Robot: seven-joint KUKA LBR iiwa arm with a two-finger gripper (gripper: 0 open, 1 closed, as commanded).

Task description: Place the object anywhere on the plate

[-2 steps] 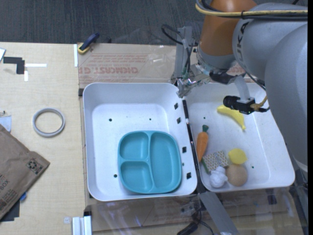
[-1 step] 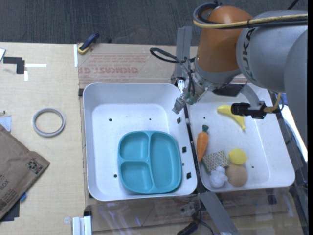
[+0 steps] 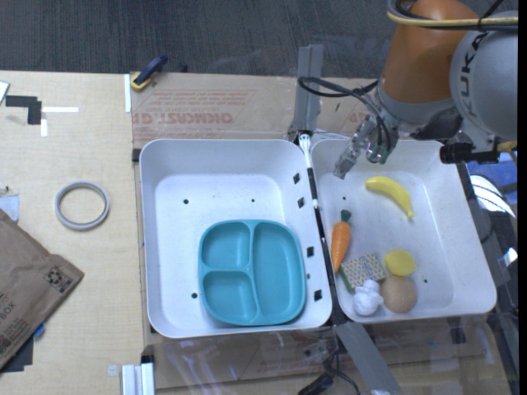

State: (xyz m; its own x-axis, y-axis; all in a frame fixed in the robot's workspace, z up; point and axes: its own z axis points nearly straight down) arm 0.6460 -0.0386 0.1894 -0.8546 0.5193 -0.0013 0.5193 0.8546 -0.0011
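Observation:
A teal plate (image 3: 251, 271) with three compartments lies in the left bin (image 3: 165, 179), toward its front. My gripper (image 3: 361, 160) hangs over the back left corner of the right bin (image 3: 449, 171), open, with nothing between its fingers. A yellow banana (image 3: 389, 194) lies just right of and below it, apart from the fingers. An orange carrot (image 3: 340, 242) lies along the right bin's left wall.
At the front of the right bin sit a patterned sponge-like piece (image 3: 363, 268), a white lump (image 3: 367, 299), a brown egg-shaped item (image 3: 398, 295) and a yellow round piece (image 3: 400, 262). A divider wall (image 3: 311, 196) separates the bins. A tape ring (image 3: 82, 205) lies on the bench at left.

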